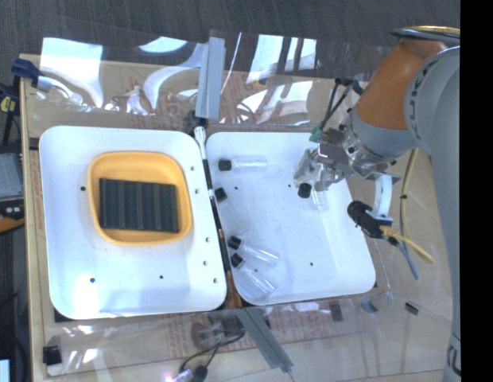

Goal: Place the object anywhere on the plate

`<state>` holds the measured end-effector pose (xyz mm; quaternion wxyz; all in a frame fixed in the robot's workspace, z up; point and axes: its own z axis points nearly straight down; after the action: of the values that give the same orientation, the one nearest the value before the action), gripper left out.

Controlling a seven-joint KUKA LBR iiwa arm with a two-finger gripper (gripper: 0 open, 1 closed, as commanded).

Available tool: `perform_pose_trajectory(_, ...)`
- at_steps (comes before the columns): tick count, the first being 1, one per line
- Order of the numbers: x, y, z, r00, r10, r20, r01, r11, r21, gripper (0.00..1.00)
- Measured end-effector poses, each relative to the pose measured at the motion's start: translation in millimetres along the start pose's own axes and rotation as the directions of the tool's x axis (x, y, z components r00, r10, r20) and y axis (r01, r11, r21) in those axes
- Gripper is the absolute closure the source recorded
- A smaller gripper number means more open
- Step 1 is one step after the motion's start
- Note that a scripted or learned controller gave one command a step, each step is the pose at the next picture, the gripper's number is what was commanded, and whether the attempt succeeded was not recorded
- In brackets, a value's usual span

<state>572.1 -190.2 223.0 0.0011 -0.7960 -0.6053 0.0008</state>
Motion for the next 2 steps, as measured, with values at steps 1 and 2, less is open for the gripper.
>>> perform_pose_trajectory(1, 21.8, -43.2, 34.7, 0.984, -0.180, -0.001, 0.180, 0.984, 0.004, 1.00)
perform_pose_trajectory(2, 54.0, -115.0, 38.7, 0.943, -0.333, -0.001, 0.333, 0.943, 0.003, 1.00)
